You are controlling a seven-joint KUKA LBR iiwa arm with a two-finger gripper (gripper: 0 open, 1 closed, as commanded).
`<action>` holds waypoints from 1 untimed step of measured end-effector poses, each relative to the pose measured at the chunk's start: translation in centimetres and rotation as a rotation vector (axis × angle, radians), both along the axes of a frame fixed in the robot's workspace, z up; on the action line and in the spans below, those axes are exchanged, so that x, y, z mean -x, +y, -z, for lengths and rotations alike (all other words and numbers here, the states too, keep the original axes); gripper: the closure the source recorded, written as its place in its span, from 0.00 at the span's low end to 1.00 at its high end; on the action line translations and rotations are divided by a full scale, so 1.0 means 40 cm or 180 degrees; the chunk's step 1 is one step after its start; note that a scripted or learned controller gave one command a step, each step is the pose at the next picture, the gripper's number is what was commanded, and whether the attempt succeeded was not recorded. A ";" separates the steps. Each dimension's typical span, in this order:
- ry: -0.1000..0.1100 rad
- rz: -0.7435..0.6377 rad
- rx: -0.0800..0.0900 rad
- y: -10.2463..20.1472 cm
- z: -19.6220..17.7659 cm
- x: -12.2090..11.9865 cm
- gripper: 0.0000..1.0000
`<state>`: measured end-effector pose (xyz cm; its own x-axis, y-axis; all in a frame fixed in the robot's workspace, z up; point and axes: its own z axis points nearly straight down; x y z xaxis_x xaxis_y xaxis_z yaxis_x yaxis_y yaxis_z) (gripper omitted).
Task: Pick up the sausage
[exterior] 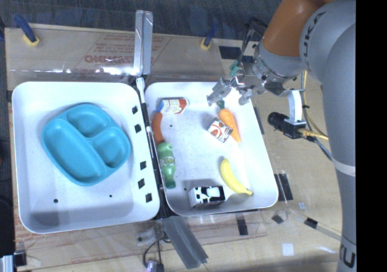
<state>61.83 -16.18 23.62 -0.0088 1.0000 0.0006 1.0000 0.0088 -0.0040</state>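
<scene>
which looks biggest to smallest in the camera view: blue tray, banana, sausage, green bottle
1. blue tray, by far the largest
2. green bottle and banana: about alike, so unranked
3. sausage, slightly smaller, though close

We see 2 white bins, a turquoise divided plate, a reddish-brown sausage, a green bottle, a yellow banana, an orange carrot, a black-and-white cow-patterned carton, and the grey arm with its orange band.
</scene>
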 end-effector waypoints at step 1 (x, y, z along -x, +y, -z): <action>0.0003 0.0498 0.0001 0.172 0.310 0.007 0.00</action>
